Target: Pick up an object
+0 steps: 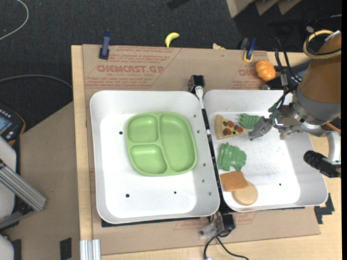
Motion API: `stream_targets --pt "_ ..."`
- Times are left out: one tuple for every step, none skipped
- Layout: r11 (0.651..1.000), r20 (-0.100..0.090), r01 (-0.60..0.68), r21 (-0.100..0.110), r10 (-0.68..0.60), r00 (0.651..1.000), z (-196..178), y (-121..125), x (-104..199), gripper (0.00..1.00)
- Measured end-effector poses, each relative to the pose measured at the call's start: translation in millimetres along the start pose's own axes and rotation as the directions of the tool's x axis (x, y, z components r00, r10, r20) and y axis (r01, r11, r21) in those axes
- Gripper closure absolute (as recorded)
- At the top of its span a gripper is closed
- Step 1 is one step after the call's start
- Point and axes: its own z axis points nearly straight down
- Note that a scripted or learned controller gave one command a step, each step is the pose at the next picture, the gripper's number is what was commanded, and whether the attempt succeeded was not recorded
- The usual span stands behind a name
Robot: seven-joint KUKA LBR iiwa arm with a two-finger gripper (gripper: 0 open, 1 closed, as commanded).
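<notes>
Dark carpet is seen around a brown cardboard-covered bench (141, 69), on which two shallow white bins are set side by side.

Left bin (108, 188): one light green divided plate (161, 143) with three compartments is lying flat near the middle. Nothing is seen in its compartments.

Right bin (303, 191): a toy pizza slice (227, 128) is lying near the upper left corner, with a dark green leafy piece (249, 120) just beside it on its right. Below these, a second green leafy toy (232, 157) is placed along the left wall. Lower still, an orange-brown bread-like slice (234, 180) is touching a round tan piece (245, 194).

Gripper (259, 130): it is positioned over the upper part of the right bin, close to the dark green leafy piece. Whether its fingers are spread or closed cannot be told, and no object is seen between them.

Beyond the bins, a small orange toy (265, 70) is resting on the bench.
</notes>
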Motion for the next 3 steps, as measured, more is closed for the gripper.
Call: stream_targets --pt "1.000 -0.003 0.000 0.009 0.000 1.000 82.6 -48.3 37.0 0.00" --pt "1.000 0.002 -0.002 -0.004 0.002 1.000 68.0 -44.5 34.7 1.00" --pt "1.000 0.000 0.005 -0.006 -0.005 1.000 3.0 -63.1 99.8 1.00"
